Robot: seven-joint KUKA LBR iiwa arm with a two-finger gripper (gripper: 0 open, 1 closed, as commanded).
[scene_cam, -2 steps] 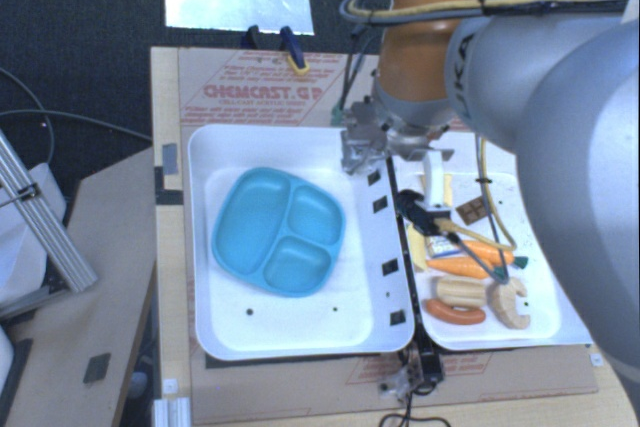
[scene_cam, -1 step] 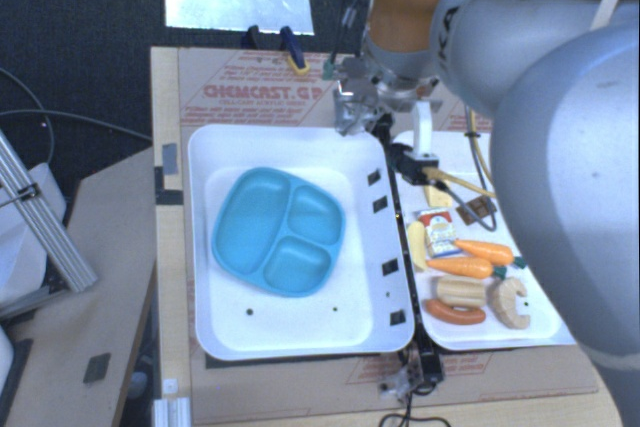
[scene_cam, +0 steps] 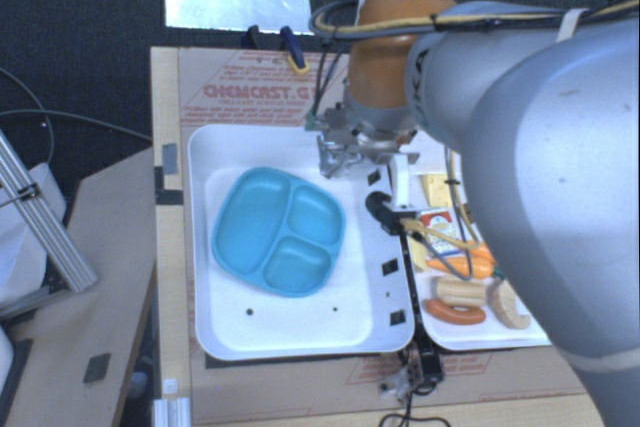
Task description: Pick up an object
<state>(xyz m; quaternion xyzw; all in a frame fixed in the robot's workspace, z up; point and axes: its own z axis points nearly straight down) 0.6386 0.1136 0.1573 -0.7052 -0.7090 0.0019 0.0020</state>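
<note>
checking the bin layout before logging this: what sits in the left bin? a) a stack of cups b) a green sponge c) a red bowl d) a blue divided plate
d: a blue divided plate with three compartments lies flat in the left bin.

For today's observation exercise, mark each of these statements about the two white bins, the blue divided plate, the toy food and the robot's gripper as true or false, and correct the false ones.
1. The blue divided plastic plate lies in the left white bin. True.
2. The plate has two compartments. False: it has three.
3. The toy food, including a sausage and an orange carrot-like piece, lies in the right white bin. True.
4. The gripper is lifting the plate. False: it sits above the left bin's far edge, apart from the plate.
5. The bins rest on bare metal. False: brown printed cardboard lies under them.
</note>
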